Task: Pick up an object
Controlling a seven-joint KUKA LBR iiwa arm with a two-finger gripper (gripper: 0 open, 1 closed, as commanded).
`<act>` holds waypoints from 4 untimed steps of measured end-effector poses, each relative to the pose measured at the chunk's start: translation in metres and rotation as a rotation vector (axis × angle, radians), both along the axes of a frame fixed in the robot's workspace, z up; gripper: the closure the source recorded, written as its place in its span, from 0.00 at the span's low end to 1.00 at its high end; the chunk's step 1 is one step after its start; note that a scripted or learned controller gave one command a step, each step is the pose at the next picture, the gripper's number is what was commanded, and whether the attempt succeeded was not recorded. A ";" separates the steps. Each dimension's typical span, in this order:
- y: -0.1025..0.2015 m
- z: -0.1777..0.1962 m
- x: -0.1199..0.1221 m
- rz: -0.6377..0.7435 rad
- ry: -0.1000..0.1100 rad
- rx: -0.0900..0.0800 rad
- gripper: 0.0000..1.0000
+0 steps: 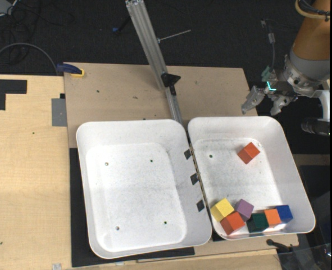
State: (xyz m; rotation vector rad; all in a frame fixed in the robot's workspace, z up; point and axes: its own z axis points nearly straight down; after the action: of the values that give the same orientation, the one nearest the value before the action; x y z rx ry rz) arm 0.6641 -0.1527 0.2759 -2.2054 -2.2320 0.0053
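Right white bin (278,129), orange cube (248,152) below spread-fingered, empty end effector (265,102)

The arm (312,35) is cut off by the right edge, and the green block (258,223) sits partly behind its neighbours

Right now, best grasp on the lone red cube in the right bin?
Probably from straight above, closing on two opposite side faces of the red cube. It sits apart from the other blocks and off the right bin's walls, turned diagonal to them, so rotate the gripper to match.
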 end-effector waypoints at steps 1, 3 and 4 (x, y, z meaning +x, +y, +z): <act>0.000 0.000 0.000 0.000 0.000 0.000 0.00; 0.000 0.000 0.000 0.001 0.000 0.000 0.00; 0.000 0.000 0.000 0.001 0.000 0.000 0.00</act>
State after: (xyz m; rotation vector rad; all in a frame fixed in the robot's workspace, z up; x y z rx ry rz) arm 0.6641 -0.1525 0.2759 -2.2042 -2.2331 0.0055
